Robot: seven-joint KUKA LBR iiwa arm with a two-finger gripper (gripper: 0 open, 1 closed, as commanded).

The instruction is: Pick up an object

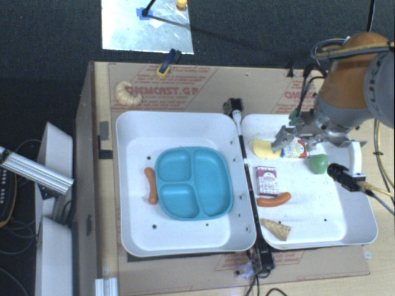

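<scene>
The tabletop (185, 85) carries two white bins at frame centre. The left bin (133, 165) holds a blue divided plate (192, 182) with a sausage (151, 185) just beside its left edge. The right bin (345, 217) holds a yellow item (264, 148), a green ball (318, 163), a red-and-white box (267, 181), a second sausage (273, 199) and a tan wedge (276, 229). The gripper (290, 139) sits over the upper part of the right bin, beside the yellow item; its opening and any hold cannot be determined
</scene>
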